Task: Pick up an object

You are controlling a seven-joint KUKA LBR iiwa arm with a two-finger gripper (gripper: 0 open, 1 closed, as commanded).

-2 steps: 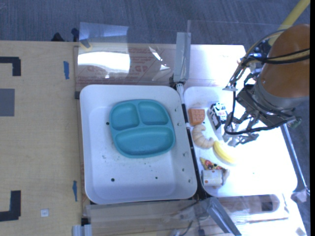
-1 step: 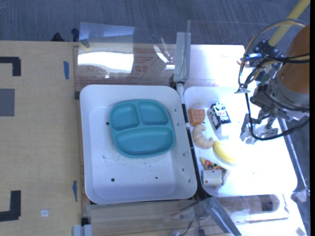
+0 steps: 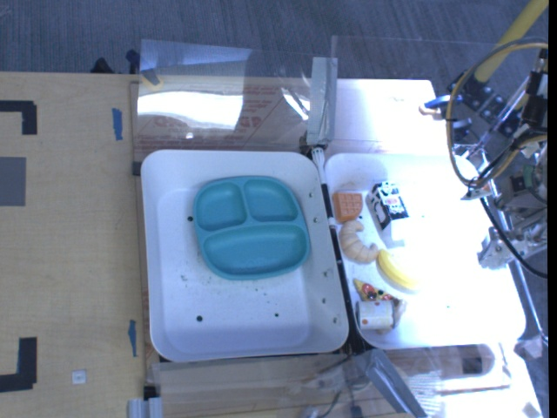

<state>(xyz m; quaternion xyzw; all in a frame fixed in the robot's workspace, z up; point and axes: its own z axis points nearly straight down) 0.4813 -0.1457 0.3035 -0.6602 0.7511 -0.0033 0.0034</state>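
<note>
In the right bin (image 3: pixel 452 320), several small toy foods lie along the left side. There is an orange waffle square (image 3: pixel 347 205), a black and white item (image 3: pixel 387 204), a tan croissant-like piece (image 3: pixel 358 244), a yellow banana (image 3: pixel 397 271) and a white cake slice (image 3: pixel 378 307). The arm's cabled wrist (image 3: pixel 500 138) hangs over the bin's right side. My gripper (image 3: pixel 498 249) sits low near the bin's right wall, well to the right of the toys and touching none of them.
The left bin (image 3: pixel 174 312) holds a teal divided plate (image 3: pixel 251 225). A raised divider (image 3: pixel 335 259) separates the two bins. Clear plastic sheeting (image 3: pixel 226 103) lies behind the left bin. Yellow and black cables (image 3: pixel 487 68) loop around the arm.
</note>
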